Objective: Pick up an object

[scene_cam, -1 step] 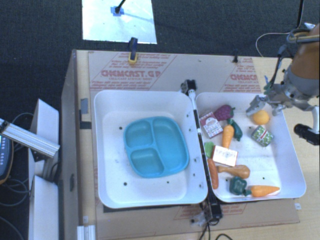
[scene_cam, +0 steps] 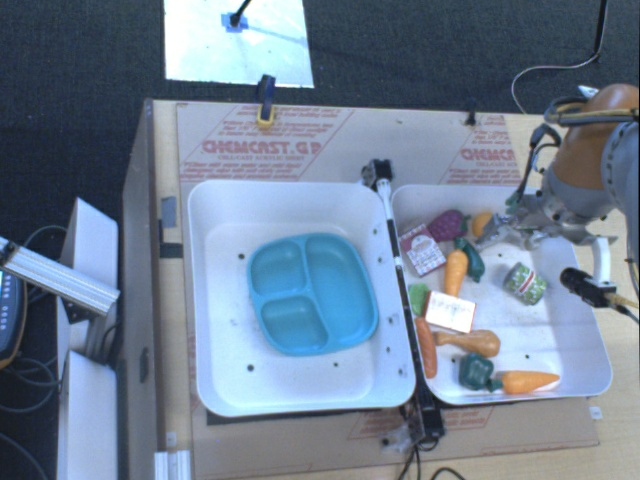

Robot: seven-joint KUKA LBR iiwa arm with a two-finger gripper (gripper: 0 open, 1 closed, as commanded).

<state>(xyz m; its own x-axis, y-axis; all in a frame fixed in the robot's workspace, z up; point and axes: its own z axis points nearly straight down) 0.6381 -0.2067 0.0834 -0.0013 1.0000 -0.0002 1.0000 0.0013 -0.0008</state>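
A blue divided tray (scene_cam: 311,294) is seen in the left bin (scene_cam: 215,223); toy vegetables and a small can (scene_cam: 524,282) are scattered in the right bin (scene_cam: 590,353), the gripper (scene_cam: 512,220) poised above.

Glossy blue plastic tray (scene_cam: 311,293) lies in a smooth, matt white plastic bin (scene_cam: 225,218).

**Colours across the two bins**

Both bins are plain white: the left bin (scene_cam: 215,298) carries a turquoise divided plate (scene_cam: 312,293), the right bin (scene_cam: 580,338) a mixed lot. There lie two orange carrots (scene_cam: 455,271) (scene_cam: 528,380) with dark green tops, a tan gourd (scene_cam: 470,343), a purple vegetable (scene_cam: 446,225), a white card (scene_cam: 450,312), a red-and-white packet (scene_cam: 422,249) and a green-patterned can (scene_cam: 524,282). The desk (scene_cam: 300,148) is pale brown with red lettering. The arm (scene_cam: 590,168) is grey with orange.
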